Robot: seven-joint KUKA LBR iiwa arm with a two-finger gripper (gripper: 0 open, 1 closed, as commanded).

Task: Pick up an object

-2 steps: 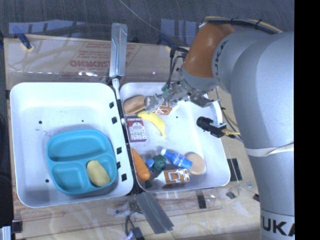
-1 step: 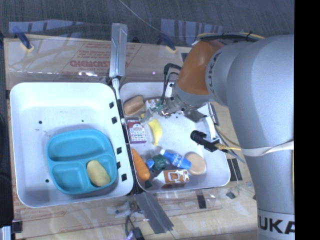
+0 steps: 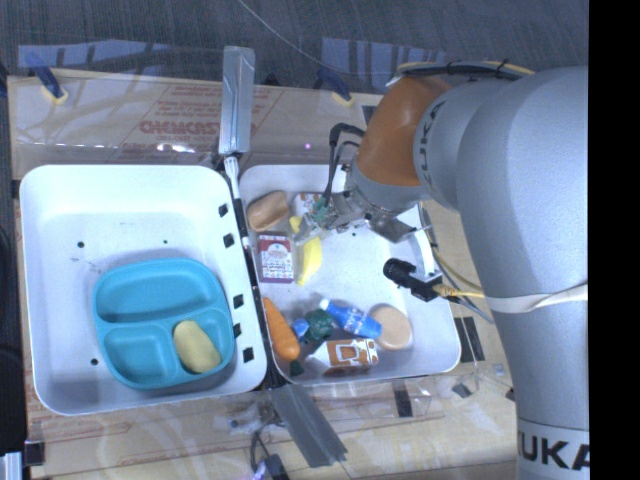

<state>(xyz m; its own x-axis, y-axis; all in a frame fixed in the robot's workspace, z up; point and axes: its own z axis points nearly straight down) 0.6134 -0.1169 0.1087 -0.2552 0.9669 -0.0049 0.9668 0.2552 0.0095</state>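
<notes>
The gripper (image 3: pixel 322 211) hangs low over the far part of the right bin (image 3: pixel 440 353), and the yellow banana (image 3: pixel 311 259) lies just below it toward the near side, its long axis running from far to near. A bread roll (image 3: pixel 267 210) sits just to the left. The arm (image 3: pixel 480 138) reaches in from the right and bends down steeply. Whether the fingers are wide or narrow I cannot tell.

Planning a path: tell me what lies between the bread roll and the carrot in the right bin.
In the camera view, the small red carton lies between the bread roll and the carrot.
</notes>
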